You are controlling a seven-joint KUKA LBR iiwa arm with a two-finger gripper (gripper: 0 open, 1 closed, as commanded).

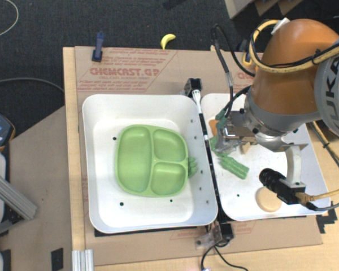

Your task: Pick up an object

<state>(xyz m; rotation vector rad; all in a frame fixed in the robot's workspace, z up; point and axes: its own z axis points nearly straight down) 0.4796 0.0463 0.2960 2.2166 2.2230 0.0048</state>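
A light green divided plate (pixel 152 160) lies in the left bin (pixel 101 202). In the right bin (pixel 237 208) a green ridged piece (pixel 233 166) rests near the divider, with a small orange item (pixel 213 126) and another green bit (pixel 221 117) just above it. A tan round piece (pixel 267 200) sits near the bin's front. My gripper (pixel 233 143) hangs low over the right bin's left part, right above the green ridged piece; the big orange and grey wrist covers most of it.
A black cylinder on the arm (pixel 279 186) juts out above the tan piece. A black bar (pixel 203 131) runs between the bins. A yellow banana-shaped toy (pixel 168 39) and a blue clip (pixel 98 47) lie on the cardboard behind the bins.
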